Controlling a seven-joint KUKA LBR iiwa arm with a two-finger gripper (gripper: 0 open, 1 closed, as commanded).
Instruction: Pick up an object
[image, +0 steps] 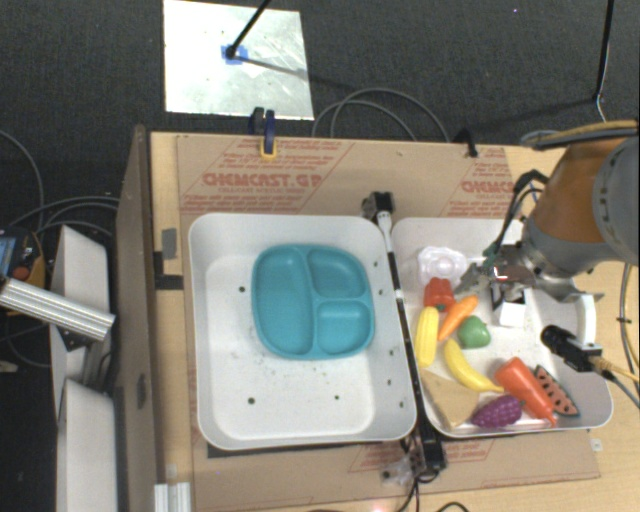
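Right bin (600, 405): toy food (470, 345) crowds beneath jaws (503, 283).

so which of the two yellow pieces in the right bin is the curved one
The banana, lying below the green piece. The other yellow one, the corn cob by the divider, is straight.

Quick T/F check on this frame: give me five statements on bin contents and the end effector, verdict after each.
1. The blue divided plate lies in the left bin. True.
2. The toy food lies in the left bin. False: it is in the right bin.
3. The purple grapes lie at the right bin's near edge. True.
4. The end effector hangs over the left bin. False: over the right bin.
5. The banana lies on the plate. False: in the right bin.
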